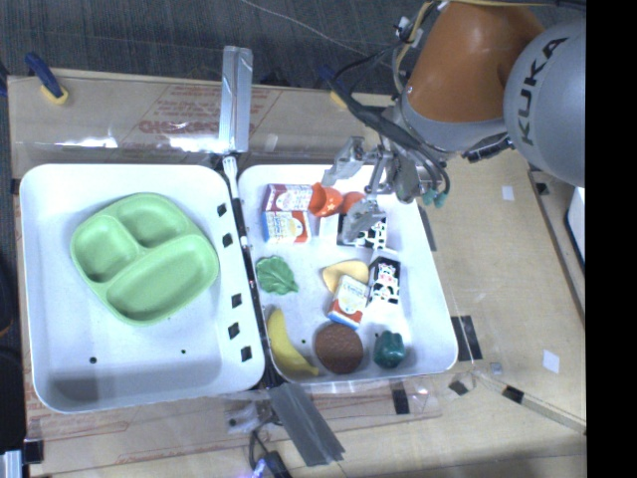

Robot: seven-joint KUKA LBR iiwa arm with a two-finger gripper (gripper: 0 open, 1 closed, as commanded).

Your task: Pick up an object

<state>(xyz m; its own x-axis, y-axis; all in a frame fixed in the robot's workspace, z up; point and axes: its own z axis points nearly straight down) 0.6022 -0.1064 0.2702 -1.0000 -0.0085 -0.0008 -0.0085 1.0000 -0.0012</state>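
Note:
My gripper [351,193] hangs over the back of the right bin [438,307], fingers open and nothing between them. Just left of it lies a small orange-red toy [324,200], and beside that a white and orange carton [287,214]. A cow-patterned carton [366,233] sits right under the fingertips, partly hidden by them. Further forward lie a second cow-patterned carton [385,282], a yellow wedge [341,271], a small orange and blue box [348,301], a green leafy piece [277,275], a banana [284,345], a brown round cookie [338,348] and a dark green pepper [389,348].
The left bin [50,357] holds a green divided plate [144,257]. A metal divider [236,98] runs between the bins at the back. The arm's orange band [463,58] and grey body loom over the back right. Bare wooden bench lies to the right.

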